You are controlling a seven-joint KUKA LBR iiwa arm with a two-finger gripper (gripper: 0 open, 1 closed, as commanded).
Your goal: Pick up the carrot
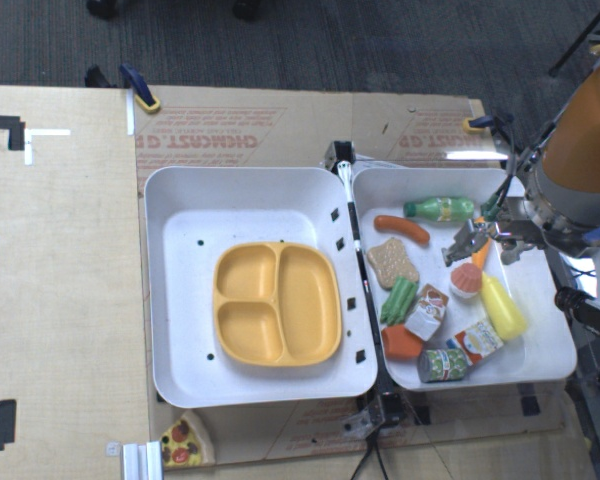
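At the frame's right, the tool point(477, 245) grips the carrot point(480, 255) above the crowded right bin point(555, 363), well inside its walls.

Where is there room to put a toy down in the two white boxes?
Left bin: bare floor all around the yellow tray, widest above it. Right bin: crowded; toys fill its middle and the gripper hovers there. Small bare patch at the bottom right, beside the yellow bottle.
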